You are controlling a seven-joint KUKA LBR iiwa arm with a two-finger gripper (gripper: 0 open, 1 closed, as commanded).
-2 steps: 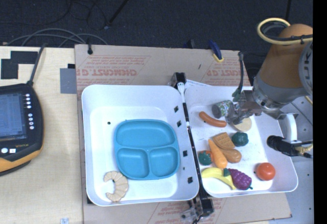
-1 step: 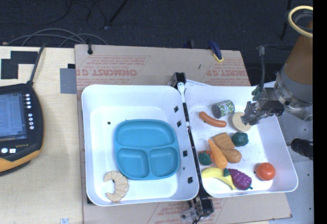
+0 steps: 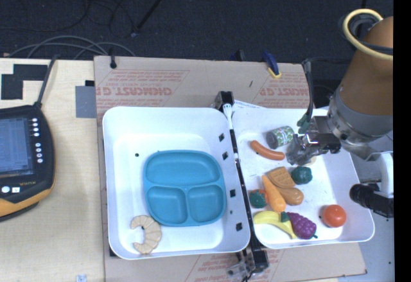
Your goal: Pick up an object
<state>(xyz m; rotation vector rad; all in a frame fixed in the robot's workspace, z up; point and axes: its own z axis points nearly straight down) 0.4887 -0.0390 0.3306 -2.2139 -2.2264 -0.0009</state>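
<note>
My gripper (image 3: 300,151) hangs low over the right bin (image 3: 350,165), near its middle. Just left of it lie a red sausage (image 3: 266,150) and a small grey-green can (image 3: 280,137). Right below it sits a dark teal round piece (image 3: 301,175). Further toward the front lie a brown bread piece (image 3: 284,179), an orange carrot (image 3: 272,194), a yellow banana (image 3: 272,221), purple grapes (image 3: 301,225) and a red tomato (image 3: 333,215). Nothing can be seen held in the gripper.
The left bin (image 3: 122,146) holds a blue divided plate (image 3: 185,185) and a croissant (image 3: 146,234) at its front left corner. A black divider (image 3: 231,165) runs between the bins. A control tablet (image 3: 22,155) lies at the far left of the bench.
</note>
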